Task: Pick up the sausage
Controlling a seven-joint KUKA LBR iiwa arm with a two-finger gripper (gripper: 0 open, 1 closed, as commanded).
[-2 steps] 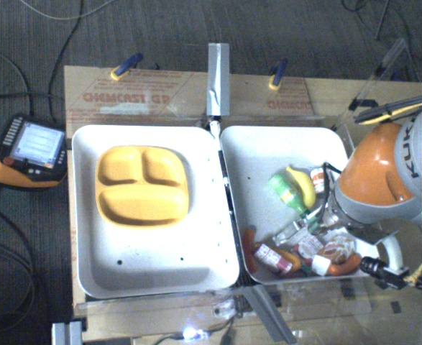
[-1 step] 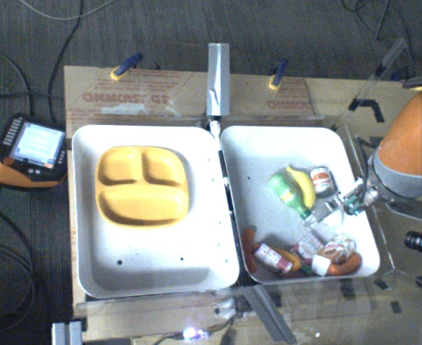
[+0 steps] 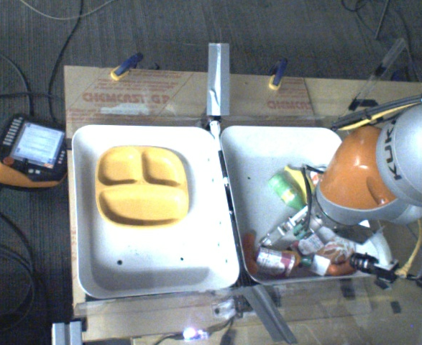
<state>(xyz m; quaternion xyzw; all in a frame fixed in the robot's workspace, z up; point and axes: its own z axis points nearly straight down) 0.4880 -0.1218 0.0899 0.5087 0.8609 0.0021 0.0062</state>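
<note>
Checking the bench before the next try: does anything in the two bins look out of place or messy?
Nothing is spilled or broken. The yellow tray lies flat in the left bin. In the right bin the small items are heaped in the near corner under the arm, overlapping one another, so single pieces are hard to tell apart.

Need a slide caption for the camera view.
Arm reaches into the cluttered right bin; yellow divided tray sits in the left bin.

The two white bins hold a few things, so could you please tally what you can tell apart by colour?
Yellow: 1, the divided tray in the left bin
Green: 1, a bottle in the right bin
Red or brown: a jumbled pile near the tool, too tangled to count
Total told apart: 2
</note>
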